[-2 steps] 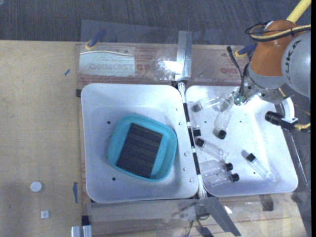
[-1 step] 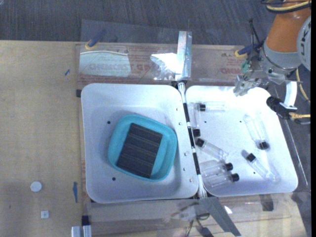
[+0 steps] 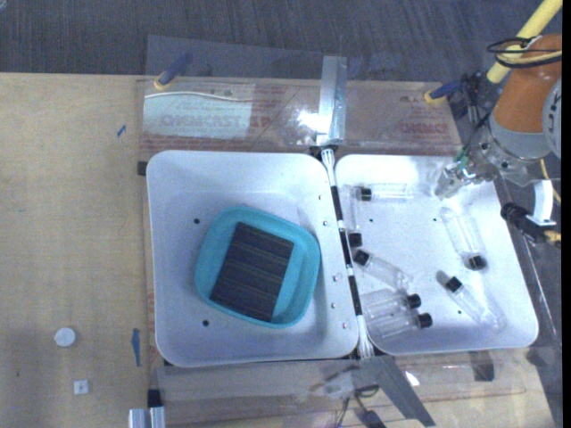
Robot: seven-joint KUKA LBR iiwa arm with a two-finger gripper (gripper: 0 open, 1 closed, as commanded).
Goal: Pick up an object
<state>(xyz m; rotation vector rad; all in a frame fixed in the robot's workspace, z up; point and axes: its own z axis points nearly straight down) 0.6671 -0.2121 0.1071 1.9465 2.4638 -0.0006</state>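
Wooden bench, two white bins: clear vials (image 3: 385, 190) lie scattered in the right bin (image 3: 522, 328), the gripper (image 3: 457, 176) at its far corner. I cannot tell its state. I'd drop squarely across one isolated vial's (image 3: 466, 248) body.

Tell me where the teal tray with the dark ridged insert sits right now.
In the camera view, the teal tray lies in the left white bin, toward its lower middle, across the divider from the clear vials in the right bin.
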